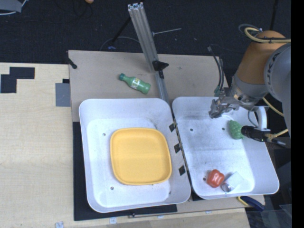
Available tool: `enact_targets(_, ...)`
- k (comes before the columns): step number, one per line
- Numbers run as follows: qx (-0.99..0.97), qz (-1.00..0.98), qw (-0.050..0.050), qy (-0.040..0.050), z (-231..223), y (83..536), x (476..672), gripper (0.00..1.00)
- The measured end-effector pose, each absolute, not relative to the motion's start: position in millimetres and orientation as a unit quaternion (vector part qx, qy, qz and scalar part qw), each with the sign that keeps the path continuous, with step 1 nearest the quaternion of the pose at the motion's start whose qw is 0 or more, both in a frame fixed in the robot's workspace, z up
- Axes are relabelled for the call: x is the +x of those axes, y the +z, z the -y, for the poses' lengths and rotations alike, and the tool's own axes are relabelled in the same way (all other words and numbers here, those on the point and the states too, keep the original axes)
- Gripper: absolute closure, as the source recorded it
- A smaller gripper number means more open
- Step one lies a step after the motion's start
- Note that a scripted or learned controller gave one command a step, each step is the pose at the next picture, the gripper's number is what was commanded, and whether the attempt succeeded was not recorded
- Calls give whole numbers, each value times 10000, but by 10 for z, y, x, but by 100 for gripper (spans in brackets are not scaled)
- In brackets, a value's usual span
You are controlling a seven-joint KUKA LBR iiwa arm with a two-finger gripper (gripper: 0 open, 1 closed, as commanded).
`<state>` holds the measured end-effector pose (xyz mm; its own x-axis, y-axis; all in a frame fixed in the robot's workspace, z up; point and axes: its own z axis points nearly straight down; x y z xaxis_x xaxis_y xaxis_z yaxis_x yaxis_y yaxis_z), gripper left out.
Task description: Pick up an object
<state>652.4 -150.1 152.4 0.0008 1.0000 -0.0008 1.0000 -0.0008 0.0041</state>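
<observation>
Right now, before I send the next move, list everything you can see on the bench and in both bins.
Bins: two, white, side by side on the bench.
Plate: one, yellow, lying flat in the left bin.
Bottle: one, green, lying on the bench behind the left bin.
Red object: one, near front of right bin.
Clear object: one, beside the red one.
Green object: one, right bin, by its right wall.
Metal bar: one, silver, behind the bins.
Arm: grey and orange; tool over the right bin's back.

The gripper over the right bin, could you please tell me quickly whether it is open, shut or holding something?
Gripper: cannot be told; nothing visibly held.
</observation>
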Motion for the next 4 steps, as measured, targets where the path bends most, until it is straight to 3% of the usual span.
enact_targets(1, 7075, -7067, 21, 14, 1541, 2150, 6512, 100)
enact_targets(2, 7075, -7067, 7, 4, 1552, 2357, 6513, 100)
enact_targets(4, 7058, -7084, 0, 3, 544, 2394, 6475, 100)
